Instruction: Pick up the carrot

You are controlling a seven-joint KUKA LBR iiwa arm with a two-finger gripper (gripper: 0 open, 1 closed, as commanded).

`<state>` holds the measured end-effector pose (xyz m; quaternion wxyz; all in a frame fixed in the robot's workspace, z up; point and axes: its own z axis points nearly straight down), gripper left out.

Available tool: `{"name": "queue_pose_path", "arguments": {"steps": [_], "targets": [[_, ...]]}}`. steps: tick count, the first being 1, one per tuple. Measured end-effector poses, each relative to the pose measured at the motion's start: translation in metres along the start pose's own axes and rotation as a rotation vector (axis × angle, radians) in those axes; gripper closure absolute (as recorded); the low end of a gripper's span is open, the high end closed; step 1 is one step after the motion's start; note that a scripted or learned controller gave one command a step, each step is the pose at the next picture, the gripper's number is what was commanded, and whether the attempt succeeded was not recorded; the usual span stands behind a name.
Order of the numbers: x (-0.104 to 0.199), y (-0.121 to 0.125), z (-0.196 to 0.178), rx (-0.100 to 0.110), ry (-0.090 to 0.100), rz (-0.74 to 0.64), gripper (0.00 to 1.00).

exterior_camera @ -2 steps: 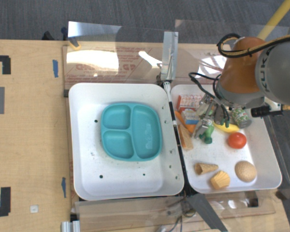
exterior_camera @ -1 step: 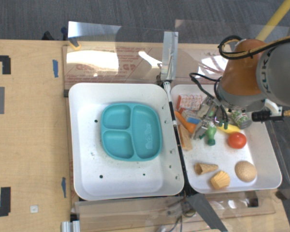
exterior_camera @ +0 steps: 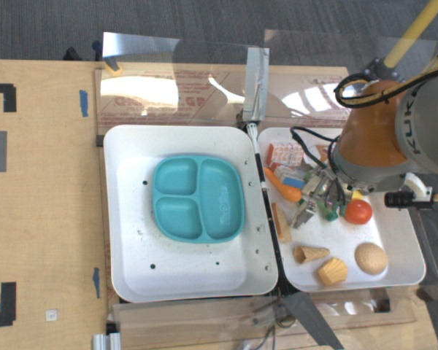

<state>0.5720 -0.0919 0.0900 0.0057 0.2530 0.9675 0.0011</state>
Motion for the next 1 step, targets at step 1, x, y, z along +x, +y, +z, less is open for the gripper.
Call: {"name": "queue_pose_path", "arguments": {"steps": [1], "targets": [[-0.0211, 0.0127, 0.0005, 0.001, -0.001, -0.145, 0.00]]}}
